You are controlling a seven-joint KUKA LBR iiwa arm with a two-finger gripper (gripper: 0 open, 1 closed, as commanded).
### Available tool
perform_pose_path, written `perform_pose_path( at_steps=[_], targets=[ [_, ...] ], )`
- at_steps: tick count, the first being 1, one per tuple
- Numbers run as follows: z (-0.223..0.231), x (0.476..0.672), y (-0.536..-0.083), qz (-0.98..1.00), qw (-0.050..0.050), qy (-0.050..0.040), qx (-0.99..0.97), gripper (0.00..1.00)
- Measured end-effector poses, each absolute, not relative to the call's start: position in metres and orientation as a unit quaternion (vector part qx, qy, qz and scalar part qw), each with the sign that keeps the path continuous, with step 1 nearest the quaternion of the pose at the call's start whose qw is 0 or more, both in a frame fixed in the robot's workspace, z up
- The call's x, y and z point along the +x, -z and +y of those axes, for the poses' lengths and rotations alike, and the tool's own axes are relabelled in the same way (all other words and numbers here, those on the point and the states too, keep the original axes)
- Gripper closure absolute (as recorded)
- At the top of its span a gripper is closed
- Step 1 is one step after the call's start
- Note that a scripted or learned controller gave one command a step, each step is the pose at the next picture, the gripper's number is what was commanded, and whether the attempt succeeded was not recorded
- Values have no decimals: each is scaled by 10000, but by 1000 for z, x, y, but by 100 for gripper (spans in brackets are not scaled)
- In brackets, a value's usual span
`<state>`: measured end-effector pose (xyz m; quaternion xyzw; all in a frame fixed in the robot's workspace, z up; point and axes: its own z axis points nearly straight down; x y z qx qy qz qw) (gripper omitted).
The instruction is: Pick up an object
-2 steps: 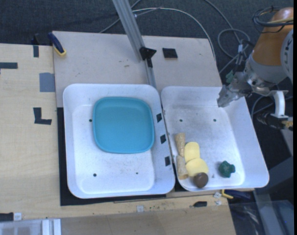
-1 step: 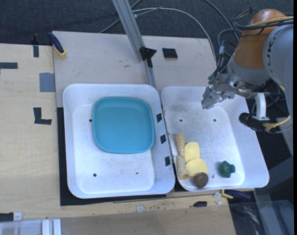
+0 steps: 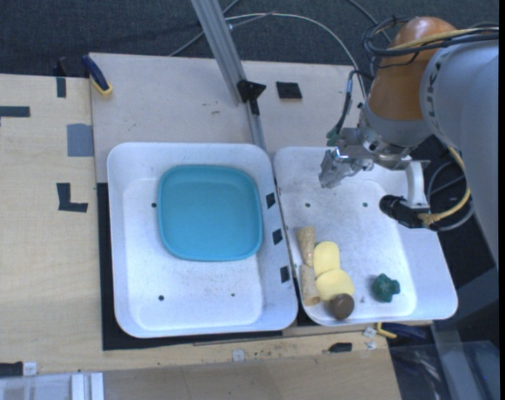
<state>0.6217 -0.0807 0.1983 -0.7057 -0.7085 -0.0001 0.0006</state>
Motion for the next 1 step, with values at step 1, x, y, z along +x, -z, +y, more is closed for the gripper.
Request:
perform_pose_path(
  at_steps=[1],
  targets=[
    [-34, 616, -198, -7086, 6, 1, -7057, 100]
  ],
)
